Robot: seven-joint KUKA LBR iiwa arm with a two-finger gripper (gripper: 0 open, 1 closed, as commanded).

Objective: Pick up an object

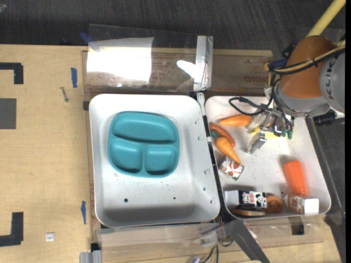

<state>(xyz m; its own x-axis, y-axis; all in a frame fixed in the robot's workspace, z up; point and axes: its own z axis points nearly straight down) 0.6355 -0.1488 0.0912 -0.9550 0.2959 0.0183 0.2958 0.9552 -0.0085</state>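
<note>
- On the left sits a shallow white plastic bin [109, 196]; inside it lies a teal plastic tray with three dips [144, 143]
- Next to it is the second shallow white bin [319, 175]; near its left wall lie two orange toy carrots [225, 144] and a small red and white carton [232, 169]; a third orange carrot [236, 121] lies higher up
- Along the front edge lie a black and white box [248, 198] and a brown round thing [272, 204]
- My gripper [258, 138] hangs over the bin's middle, near the top carrot; my fingers look a little apart, with nothing between them
- To the right lies an orange plastic tube [295, 177], well apart from me
</note>
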